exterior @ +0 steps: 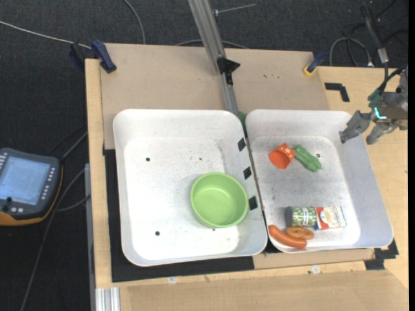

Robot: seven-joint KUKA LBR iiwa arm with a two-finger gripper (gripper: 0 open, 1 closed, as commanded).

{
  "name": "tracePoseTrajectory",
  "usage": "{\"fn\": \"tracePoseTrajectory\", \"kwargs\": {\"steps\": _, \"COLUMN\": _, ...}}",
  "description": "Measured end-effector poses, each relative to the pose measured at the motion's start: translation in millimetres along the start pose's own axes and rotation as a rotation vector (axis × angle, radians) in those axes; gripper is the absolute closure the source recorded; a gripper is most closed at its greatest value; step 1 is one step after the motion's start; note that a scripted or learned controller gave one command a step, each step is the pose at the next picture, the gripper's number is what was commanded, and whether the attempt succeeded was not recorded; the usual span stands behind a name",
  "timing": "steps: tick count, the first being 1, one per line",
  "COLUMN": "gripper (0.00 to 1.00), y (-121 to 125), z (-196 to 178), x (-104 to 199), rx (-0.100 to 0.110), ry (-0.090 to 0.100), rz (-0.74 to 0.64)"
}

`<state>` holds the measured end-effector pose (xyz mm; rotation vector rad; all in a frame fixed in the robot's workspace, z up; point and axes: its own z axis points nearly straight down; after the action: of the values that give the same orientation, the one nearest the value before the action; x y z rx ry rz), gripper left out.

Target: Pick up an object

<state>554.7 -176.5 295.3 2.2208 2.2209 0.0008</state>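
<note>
My gripper point(364, 131) hangs at the right edge of the view, over the far right rim of the right bin point(363, 173). Its two fingers point(352, 128) stand spread apart with nothing between them, so it is open. In the right bin lie a small orange cup point(281, 157) and a green toy point(308, 159) side by side near the back. A small carton point(316, 218) lies on its side toward the front. An orange-red sausage-shaped toy point(289, 236) rests at the front left corner. The gripper is well apart from all of them.
A green bowl point(219, 199) sits in the left bin point(142, 173), close to the divide between the bins. A metal pole point(211, 37) slants down to the back of the bins. A handheld pendant point(26, 183) lies off the bench at the left.
</note>
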Motion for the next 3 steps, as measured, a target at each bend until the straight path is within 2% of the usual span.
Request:
{"fn": "tracePoseTrajectory", "kwargs": {"steps": 1, "gripper": 0.0, "y": 0, "z": 0, "x": 0, "rx": 0.0, "ry": 0.0, "rz": 0.0}}
{"fn": "tracePoseTrajectory", "kwargs": {"steps": 3, "gripper": 0.0, "y": -2, "z": 85, "x": 7, "rx": 0.004, "ry": 0.001, "rz": 0.0}}
